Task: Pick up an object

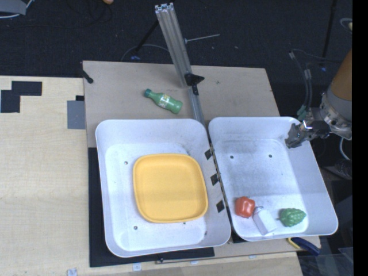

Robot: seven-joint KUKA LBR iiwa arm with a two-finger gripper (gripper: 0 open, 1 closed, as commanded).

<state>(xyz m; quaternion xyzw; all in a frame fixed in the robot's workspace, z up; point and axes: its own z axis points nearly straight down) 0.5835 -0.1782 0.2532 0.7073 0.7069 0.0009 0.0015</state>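
A yellow plate lies in the left bin.

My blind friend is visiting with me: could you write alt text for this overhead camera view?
A robot gripper hovers at the right bin's far right edge; a red pepper, white object and green toy lie near its front. The left bin holds a yellow plate.

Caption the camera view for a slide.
Gripper at the right white bin's far edge; red pepper, white block, green lump near its front.
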